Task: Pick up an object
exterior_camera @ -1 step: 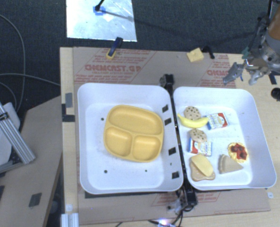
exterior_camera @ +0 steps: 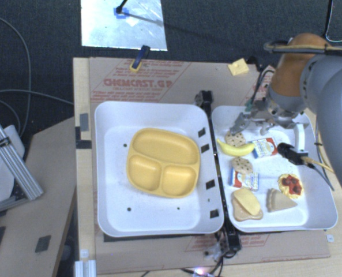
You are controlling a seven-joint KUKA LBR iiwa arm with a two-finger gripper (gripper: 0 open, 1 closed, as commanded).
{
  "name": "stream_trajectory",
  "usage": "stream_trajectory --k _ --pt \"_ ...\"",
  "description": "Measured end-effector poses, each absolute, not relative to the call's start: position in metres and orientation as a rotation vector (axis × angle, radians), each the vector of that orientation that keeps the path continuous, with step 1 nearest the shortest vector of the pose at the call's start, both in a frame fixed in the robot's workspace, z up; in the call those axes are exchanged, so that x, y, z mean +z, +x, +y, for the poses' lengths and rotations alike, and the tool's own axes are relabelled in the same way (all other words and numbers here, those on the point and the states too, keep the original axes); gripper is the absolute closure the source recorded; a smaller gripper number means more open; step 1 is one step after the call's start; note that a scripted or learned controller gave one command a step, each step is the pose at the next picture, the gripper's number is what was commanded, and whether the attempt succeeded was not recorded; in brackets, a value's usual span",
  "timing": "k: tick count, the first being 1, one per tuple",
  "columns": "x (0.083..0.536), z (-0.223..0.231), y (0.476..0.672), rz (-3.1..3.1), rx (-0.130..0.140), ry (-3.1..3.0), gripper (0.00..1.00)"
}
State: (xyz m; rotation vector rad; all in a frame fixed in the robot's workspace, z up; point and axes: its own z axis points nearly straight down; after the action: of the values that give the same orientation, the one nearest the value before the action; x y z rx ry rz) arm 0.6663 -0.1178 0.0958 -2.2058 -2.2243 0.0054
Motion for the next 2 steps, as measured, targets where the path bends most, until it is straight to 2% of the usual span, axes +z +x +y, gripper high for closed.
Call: stream_trajectory --k 1,2 --pt "0.084 -0.099 0.651 -2.229 -0.001 -2.213 0.00" --pt "0.086 -0.116 0.670 -2.228 -0.005 -2.221 0.00"
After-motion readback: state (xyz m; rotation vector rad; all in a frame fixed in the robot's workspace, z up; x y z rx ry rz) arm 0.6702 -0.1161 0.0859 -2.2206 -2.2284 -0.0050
